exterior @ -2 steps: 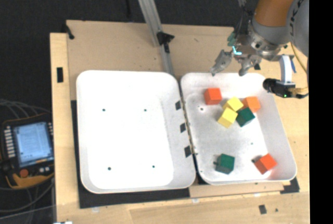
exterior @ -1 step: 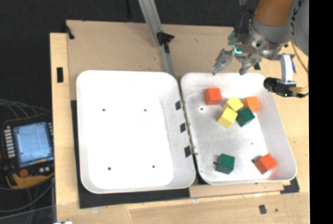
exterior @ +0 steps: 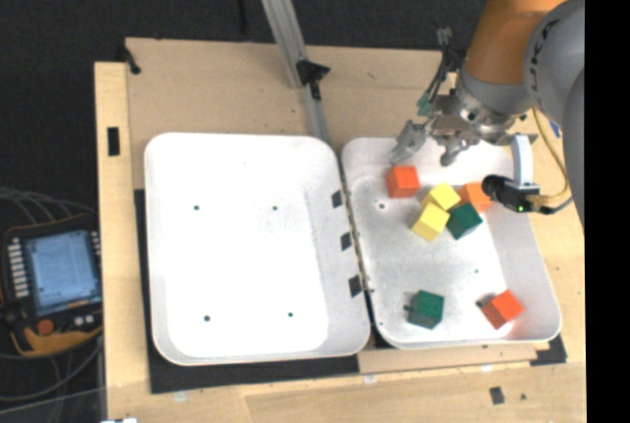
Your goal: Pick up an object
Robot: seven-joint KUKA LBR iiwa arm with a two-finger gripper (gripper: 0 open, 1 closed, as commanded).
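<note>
My gripper [exterior: 429, 147] hangs over the far edge of the right bin [exterior: 448, 325], its two grey fingers spread apart with nothing between them. Just below its left finger lies an orange cube [exterior: 402, 181]. Closer to the middle sit two yellow cubes [exterior: 436, 211], a dark green cube [exterior: 464, 220] and an orange piece [exterior: 477, 194] bunched together. Near the front of the bin are another green cube [exterior: 425, 308] and an orange cube [exterior: 501, 308].
The left bin [exterior: 241, 244] lies beside the right one, joined by dark clips along the seam. A slanted metal rail [exterior: 281, 13] rises behind the bins. A teach pendant [exterior: 54, 278] rests off the bench at far left.
</note>
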